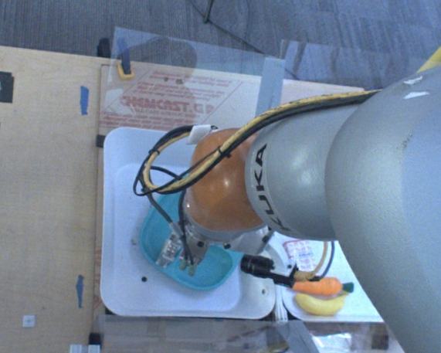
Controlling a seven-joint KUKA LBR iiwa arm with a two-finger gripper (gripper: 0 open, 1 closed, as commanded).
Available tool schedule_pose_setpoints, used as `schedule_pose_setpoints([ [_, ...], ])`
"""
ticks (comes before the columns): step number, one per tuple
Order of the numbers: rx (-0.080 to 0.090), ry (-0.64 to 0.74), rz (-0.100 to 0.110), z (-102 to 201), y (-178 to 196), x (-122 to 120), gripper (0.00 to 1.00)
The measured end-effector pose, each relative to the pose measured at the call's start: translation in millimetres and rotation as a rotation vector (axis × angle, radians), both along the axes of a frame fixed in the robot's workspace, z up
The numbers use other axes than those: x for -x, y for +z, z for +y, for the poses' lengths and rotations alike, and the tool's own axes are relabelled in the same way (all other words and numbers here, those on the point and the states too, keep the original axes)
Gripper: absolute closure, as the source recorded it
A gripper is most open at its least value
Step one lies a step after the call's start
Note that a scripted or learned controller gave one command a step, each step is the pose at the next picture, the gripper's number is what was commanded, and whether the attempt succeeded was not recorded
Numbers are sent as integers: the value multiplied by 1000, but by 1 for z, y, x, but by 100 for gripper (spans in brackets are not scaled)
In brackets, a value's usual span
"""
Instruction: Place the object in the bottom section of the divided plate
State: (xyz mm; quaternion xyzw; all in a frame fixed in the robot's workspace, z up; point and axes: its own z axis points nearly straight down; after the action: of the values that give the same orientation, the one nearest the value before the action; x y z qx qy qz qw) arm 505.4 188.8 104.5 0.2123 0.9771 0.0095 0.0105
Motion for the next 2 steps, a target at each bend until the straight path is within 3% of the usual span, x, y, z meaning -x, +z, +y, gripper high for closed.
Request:
schedule_pose_setpoints([
  [1,-2,295,-14,-56,-7,14,100],
  [2,7,479,2,-74,-8,-46,100],
])
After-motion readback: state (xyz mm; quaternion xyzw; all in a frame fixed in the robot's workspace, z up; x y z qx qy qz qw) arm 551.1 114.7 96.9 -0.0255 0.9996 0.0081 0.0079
